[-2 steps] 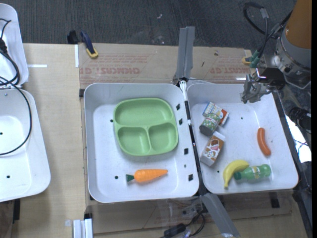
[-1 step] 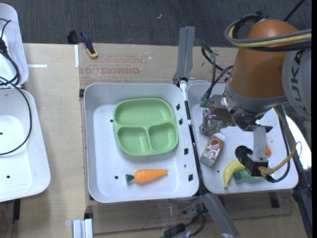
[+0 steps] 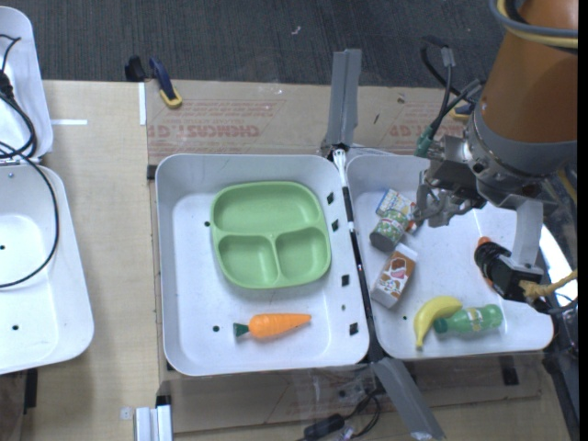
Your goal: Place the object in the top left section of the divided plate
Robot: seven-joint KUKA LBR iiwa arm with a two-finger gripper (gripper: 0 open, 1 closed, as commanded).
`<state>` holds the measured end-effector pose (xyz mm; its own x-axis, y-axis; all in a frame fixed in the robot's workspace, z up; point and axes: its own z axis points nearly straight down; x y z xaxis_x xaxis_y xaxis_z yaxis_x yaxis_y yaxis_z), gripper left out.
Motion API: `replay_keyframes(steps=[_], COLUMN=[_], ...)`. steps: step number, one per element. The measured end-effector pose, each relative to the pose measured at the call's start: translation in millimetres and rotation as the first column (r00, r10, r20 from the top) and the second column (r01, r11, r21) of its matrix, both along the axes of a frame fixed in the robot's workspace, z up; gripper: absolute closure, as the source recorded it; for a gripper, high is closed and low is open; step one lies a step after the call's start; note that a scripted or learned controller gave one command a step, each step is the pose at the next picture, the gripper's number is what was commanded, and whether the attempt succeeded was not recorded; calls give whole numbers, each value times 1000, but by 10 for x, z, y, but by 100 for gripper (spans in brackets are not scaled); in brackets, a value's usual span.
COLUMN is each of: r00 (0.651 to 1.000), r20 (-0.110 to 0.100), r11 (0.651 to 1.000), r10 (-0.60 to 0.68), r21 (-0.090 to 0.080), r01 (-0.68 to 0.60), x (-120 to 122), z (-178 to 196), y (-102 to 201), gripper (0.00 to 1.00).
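Note:
A green divided plate [image 3: 271, 232] lies in the left bin [image 3: 167, 274], with one wide section at the back and two small ones in front; nothing is on it. An orange carrot [image 3: 276, 324] lies in front of the plate. My gripper [image 3: 438, 208] hangs over the back of the right bin [image 3: 519, 338], just right of a small green and white carton [image 3: 395, 209]. Its fingers stand open with nothing between them.
The right bin also holds a grey block [image 3: 385, 238], a brown and white carton [image 3: 394, 278], a banana [image 3: 428, 316] and a green bottle [image 3: 470, 320]. A grey divider post [image 3: 344, 99] stands behind the bins. White equipment with black cables [image 3: 28, 246] sits at the far left.

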<state>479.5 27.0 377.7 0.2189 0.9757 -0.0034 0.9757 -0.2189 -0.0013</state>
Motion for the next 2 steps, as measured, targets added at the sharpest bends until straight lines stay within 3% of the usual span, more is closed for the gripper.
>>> replay_keyframes(steps=[1, 2], r00=[1000, 941], r20=[-3, 0], r11=[1000, 941], r10=[-13, -338], r21=[0, -1], r01=[13, 338], x=[-21, -13], z=[-922, -129], y=[938, 689], gripper=[100, 100])
